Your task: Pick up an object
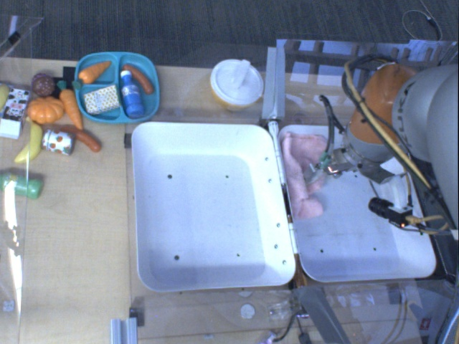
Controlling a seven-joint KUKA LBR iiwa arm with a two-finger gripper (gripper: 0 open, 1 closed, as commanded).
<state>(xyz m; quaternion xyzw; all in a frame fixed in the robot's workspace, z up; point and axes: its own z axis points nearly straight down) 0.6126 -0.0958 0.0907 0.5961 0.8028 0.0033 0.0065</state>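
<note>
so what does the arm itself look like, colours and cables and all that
The arm is bulky with rounded grey casing and an orange band above the wrist. Black and yellowish cables loop along its outside down to the wrist. The gripper is small, dark metal with a few silvery parts. A black connector on a lead hangs below the wrist.

The claw [319, 170] touches a pink cloth [301, 170] in the right bin [373, 256].

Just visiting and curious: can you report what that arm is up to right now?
Pincer down in the right bin, at the pink cloth. Grip not clear from here. Cloth lies against the bin's left wall. Nothing else near it.
</note>
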